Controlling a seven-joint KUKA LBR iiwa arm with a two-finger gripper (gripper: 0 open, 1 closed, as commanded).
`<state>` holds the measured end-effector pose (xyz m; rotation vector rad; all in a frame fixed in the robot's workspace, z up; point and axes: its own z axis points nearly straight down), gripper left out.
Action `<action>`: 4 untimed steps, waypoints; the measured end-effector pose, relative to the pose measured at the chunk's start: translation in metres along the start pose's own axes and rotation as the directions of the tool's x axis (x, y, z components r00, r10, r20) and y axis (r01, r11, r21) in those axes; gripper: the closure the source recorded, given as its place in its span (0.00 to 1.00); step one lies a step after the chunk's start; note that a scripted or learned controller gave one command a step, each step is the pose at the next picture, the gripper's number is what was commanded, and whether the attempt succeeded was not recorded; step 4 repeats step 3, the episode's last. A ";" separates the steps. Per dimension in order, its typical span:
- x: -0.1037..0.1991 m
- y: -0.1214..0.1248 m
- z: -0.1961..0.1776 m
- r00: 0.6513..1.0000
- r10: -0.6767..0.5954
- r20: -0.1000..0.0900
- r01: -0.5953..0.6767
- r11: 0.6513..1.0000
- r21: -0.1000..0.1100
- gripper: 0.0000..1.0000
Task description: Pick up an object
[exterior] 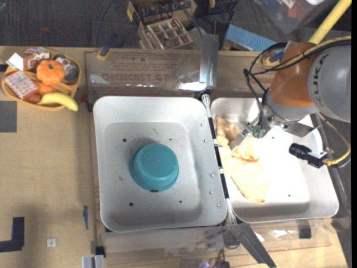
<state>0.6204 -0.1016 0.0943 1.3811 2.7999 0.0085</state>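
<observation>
Leftmost, table: tan wood surface carrying two white bins side by side.
Fruit dish: at the table's far left corner, holding an orange pumpkin-like piece, a yellow banana on its near rim, and small printed boxes.
Left bin: shallow, white, square with rounded corners.
Teal bowl: upside down, round, resting near the middle of the left bin's floor, well apart from the walls.
Right bin: white, touching the left bin along a shared edge.
Pale cloth: the task's thing, a limp cream-yellow sheet lying flat on the left part of the right bin's floor; it is crumpled and lumpy at the far end by the shared edge, smoother and broader at the near end, with a small orange-tinged crease near its middle.
End effector: low over the far half of the right bin, its tip just at the cloth's upper portion; whether its fingers are spread or pressed together cannot be told, nor whether any cloth is pinched.
Arm: grey with an orange band, reaching in from the right, black cables looped around the wrist.
Black fitting: juts out beneath the arm over the right bin's far-right area.
</observation>
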 end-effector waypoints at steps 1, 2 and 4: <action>0.022 -0.031 -0.001 0.981 0.196 -0.001 -0.196 0.981 -0.002 0.00; 0.022 -0.030 -0.011 0.980 0.198 -0.002 -0.198 0.980 -0.004 1.00; 0.002 0.029 -0.091 0.991 0.130 -0.011 -0.130 0.991 0.013 1.00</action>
